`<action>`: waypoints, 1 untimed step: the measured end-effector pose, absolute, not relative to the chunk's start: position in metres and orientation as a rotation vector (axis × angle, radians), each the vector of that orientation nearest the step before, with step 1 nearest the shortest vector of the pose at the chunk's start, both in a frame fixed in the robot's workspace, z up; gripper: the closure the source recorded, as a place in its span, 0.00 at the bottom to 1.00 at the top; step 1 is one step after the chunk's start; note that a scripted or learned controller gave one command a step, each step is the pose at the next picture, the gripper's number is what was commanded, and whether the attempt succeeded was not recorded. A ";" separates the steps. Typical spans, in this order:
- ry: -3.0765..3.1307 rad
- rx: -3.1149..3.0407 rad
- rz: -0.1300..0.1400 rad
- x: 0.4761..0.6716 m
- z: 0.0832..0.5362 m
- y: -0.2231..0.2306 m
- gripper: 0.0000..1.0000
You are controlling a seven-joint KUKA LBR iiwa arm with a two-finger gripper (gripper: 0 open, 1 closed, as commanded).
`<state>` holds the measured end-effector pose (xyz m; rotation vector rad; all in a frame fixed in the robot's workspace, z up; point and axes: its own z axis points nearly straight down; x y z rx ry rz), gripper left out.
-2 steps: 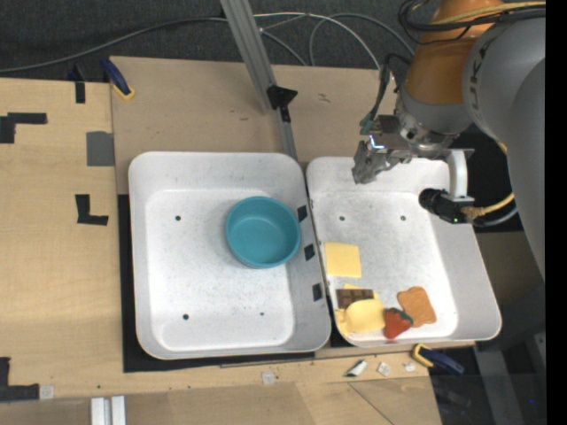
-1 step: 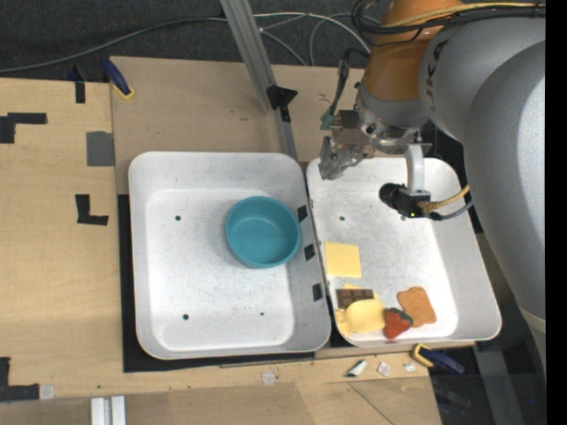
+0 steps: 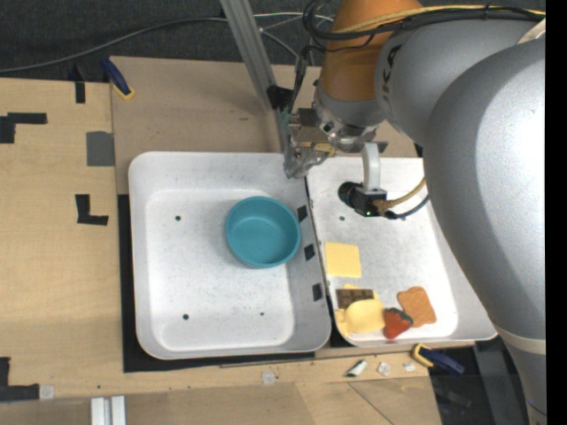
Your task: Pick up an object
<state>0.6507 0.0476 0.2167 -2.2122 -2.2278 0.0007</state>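
Note:
A teal bowl [image 3: 261, 230] sits upright in the left bin [image 3: 168, 264], near its right wall. The right bin [image 3: 403, 255] holds a yellow square slice [image 3: 343, 259], and at its front a pale yellow piece [image 3: 360, 315], a red piece [image 3: 397, 324], an orange-brown piece [image 3: 417, 305] and a dark brown piece [image 3: 352, 294] close together. My gripper [image 3: 298, 161] hangs over the ridge between the two bins at their far end, above and to the right of the bowl. Nothing shows between its fingertips.
The grey arm with its orange band [image 3: 368, 34] fills the upper right and overhangs the right bin. A slanted metal bar [image 3: 248, 42] runs down to the gripper. Blue-yellow clips lie at the bench's top left [image 3: 118, 76] and front [image 3: 434, 358]. Black tape marks dot the left bench.

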 end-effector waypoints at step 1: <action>-2.228 -2.214 -0.004 0.668 0.236 0.095 1.00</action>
